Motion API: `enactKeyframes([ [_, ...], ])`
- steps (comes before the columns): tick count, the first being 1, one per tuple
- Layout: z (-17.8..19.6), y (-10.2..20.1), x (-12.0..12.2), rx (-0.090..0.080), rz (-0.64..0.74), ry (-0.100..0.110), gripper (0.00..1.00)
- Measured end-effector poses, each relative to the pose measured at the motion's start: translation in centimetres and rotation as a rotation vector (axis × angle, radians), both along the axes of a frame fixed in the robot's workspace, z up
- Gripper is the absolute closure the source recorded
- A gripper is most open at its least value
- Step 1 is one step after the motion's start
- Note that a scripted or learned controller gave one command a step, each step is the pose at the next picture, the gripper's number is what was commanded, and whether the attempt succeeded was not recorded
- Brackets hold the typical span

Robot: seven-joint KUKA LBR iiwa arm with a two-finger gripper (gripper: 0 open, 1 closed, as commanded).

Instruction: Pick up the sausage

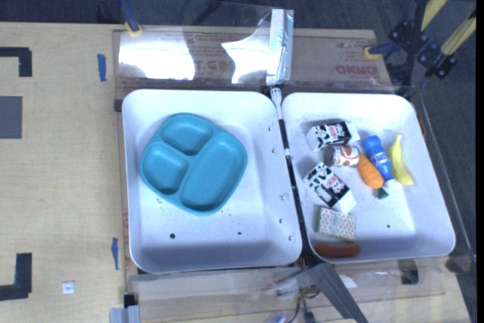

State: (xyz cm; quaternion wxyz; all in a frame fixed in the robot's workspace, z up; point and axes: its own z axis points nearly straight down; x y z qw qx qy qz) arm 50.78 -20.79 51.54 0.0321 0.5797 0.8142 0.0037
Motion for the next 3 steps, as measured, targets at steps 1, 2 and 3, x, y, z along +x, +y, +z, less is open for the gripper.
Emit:
enactKeyframes([
  [1,1.1,0.0,0.1,-0.004,0.001,-0.007,1.00],
  [2,2.3,0.0,0.3,-0.008,0.003,-0.014,1.00],
  [3,3.5,-0.1,0.4,-0.012,0.004,-0.021,1.00],
])
